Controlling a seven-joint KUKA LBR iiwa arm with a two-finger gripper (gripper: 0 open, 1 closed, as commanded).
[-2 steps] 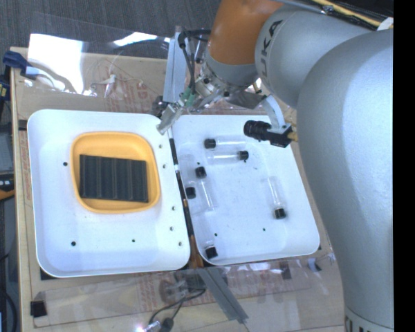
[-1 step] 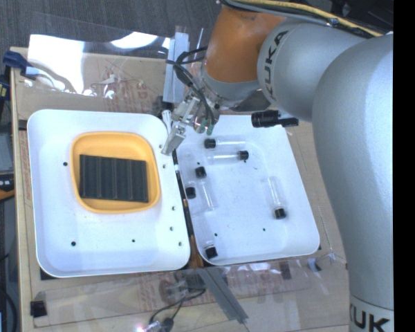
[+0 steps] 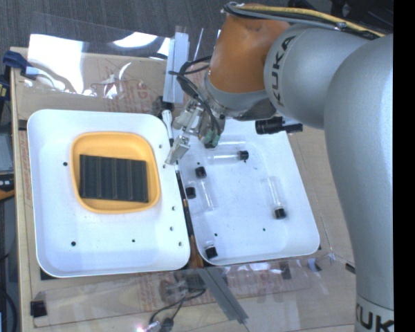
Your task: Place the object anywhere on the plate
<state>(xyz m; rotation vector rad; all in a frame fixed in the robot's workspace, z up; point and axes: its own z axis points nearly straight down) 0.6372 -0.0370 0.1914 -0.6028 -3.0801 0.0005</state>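
Observation:
A yellow plate (image 3: 114, 144) with a black ridged insert (image 3: 117, 178) lies in the left white bin (image 3: 90, 254). Several clear tubes with black caps lie in the right bin (image 3: 297, 237): one tube (image 3: 227, 157) at the back, one tube (image 3: 206, 192) at the left, one tube (image 3: 275, 196) at the right. My gripper (image 3: 187, 135) hangs over the back left corner of the right bin, close to the wall between the two bins. It is just left of the back tube. A small green piece (image 3: 211, 140) shows at its right side; I cannot make out what it is.
The arm's orange band (image 3: 242, 54) and grey body (image 3: 339, 116) cover the back right of the right bin. A small black cap (image 3: 210, 252) lies near that bin's front left corner. A metal bar (image 3: 176, 64) stands behind the bins.

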